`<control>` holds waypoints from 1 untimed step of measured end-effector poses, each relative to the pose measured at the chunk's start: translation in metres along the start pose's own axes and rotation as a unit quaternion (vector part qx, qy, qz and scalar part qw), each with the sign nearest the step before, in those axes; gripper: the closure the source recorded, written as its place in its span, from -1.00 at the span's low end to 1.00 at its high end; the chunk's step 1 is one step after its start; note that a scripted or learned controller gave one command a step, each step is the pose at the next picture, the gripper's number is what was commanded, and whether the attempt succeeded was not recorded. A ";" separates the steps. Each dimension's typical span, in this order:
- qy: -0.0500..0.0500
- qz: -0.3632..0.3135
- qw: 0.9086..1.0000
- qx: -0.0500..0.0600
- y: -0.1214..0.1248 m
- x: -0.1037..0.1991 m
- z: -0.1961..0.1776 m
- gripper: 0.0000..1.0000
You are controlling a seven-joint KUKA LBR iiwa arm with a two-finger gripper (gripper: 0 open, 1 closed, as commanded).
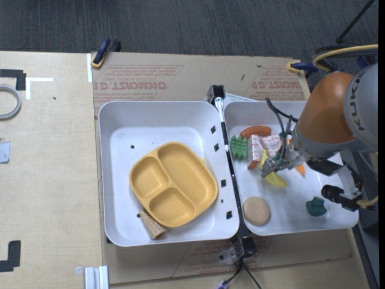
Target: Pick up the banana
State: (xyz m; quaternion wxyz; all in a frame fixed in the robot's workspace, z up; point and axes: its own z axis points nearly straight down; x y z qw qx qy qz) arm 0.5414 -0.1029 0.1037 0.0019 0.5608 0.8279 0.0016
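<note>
Where two shallow white bins are set side by side on the bench, the contents are listed as follows.

Left bin [114,179]: a yellow divided plate [173,184] is held near the middle, its three compartments seen bare; a brown waffle cone [152,226] is laid at the plate's near edge, partly tucked beneath it.

Right bin [337,218]: a cluster of small items is gathered toward the left and far side.

Carrot [255,130]: an orange-red piece, laid along the far part of the right bin.

Green piece [239,147]: a ridged green item, placed just beside the bin's left wall.

Packet [265,144]: a white and red wrapper, found between the green piece and the gripper.

Banana [275,179]: a yellow piece, seen directly below the gripper, touching or just under its tip.

Bun [257,211]: a round tan item, set at the near left of the right bin.

Green toy [316,207]: a dark green piece, well apart at the near right.

Gripper [280,160]: lowered over the cluster; whether the fingers are spread or closed cannot be told.
</note>
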 end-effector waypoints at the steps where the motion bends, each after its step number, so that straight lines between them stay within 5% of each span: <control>1: 0.000 -0.013 1.000 0.002 0.092 0.011 -0.088 1.00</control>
